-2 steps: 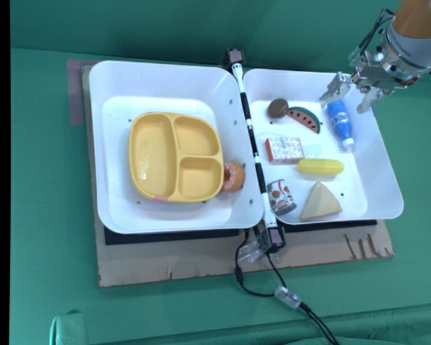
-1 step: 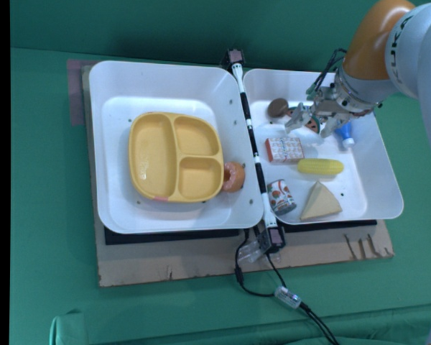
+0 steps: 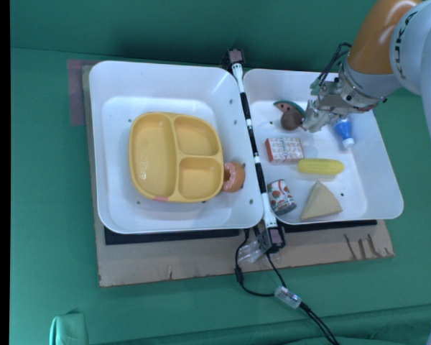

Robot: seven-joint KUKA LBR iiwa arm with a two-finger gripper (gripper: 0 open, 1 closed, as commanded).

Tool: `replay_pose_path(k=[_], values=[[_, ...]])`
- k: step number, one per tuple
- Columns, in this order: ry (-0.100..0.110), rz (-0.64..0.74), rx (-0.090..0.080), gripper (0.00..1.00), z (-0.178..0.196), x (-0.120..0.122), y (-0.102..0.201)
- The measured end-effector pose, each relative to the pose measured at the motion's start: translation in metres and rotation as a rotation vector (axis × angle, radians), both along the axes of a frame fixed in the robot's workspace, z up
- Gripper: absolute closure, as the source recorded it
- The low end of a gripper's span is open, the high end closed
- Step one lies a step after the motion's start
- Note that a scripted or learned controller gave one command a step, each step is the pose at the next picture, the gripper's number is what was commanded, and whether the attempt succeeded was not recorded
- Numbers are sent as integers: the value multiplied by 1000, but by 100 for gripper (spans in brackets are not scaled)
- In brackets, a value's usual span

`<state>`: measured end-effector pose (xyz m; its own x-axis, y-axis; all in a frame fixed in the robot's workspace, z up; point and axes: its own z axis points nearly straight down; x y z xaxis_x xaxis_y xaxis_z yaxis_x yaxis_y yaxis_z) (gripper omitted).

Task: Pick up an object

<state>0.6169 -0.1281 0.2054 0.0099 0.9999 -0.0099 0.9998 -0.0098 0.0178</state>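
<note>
Pincer (image 3: pixel 312 121) low in the right bin (image 3: pixel 388 192)
It hangs beside the watermelon slice (image 3: pixel 290 109) and blue bottle (image 3: pixel 343 131); whether it is open, I cannot tell.

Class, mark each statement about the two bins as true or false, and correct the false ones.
1. The yellow divided tray lies in the left bin. True.
2. The corn cob lies in the left bin. False: it lies in the right bin.
3. The cheese wedge sits nearer the camera than the corn cob. True.
4. The gripper hangs over the yellow tray. False: it is over the right bin, near the blue bottle.
</note>
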Motion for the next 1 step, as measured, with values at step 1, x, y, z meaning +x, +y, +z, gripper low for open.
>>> replay_pose_path(k=[1], values=[[8,7,7,100,154,-47,88]])
